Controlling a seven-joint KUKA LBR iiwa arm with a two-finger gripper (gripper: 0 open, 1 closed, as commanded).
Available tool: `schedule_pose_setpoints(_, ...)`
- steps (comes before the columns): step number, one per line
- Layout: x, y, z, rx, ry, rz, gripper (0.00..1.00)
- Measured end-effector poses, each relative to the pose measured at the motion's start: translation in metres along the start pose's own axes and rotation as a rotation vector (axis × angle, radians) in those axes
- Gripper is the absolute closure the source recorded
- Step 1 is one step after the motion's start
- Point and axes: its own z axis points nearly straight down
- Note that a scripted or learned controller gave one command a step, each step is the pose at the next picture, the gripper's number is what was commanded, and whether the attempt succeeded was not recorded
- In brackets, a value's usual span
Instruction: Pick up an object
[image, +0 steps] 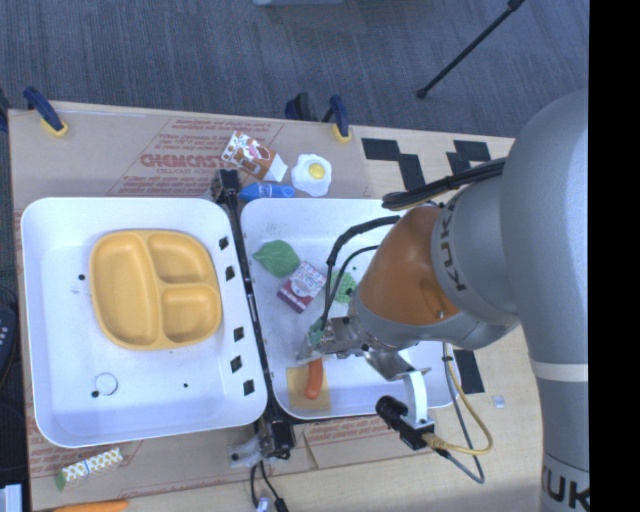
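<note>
A: What sits in the left shallow white plastic bin (40, 330)?

B: 1 yellow plastic tray with 3 compartments (155, 287), lying flat in the upper half of it. Near the lower left corner of that bin there is a small clear ring-shaped thing (105, 383).

A: And the right white bin (262, 215)?

B: A green leaf-shaped toy (277, 257) lies near its upper left. Just beside it, lower and to the right, is a small red and white packet (303, 286). At the bottom edge an orange hot-dog toy on a tan bun (311, 381) lies with the sausage running up and down the view.

A: Where is the arm?

B: The grey arm with the orange band (405, 275) reaches in from the right and covers most of the right bin's right half. Its hand (330, 340) hangs just above the hot-dog toy, between it and the packet.

A: Is the hand gripping anything?

B: I cannot tell. The wrist hides it, so whether it is spread or closed is unclear, and nothing shows between its tips.

A: Anything on the cardboard-covered surface (150, 130) outside the bins?

B: Above the bins: a small brown and white carton (245, 153), a blue object (265, 190) touching the bin rim, and a white fried-egg toy with a yellow yolk (313, 173). Blue clamps (45, 110) hold the far edge.
</note>
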Motion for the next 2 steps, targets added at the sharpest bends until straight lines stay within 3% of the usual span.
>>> schedule_pose_setpoints(1,-0.006,0.027,0.009,-0.004,-0.001,0.046,1.00)
schedule_pose_setpoints(2,0.050,0.003,-0.091,-0.005,-0.001,-0.073,1.00)
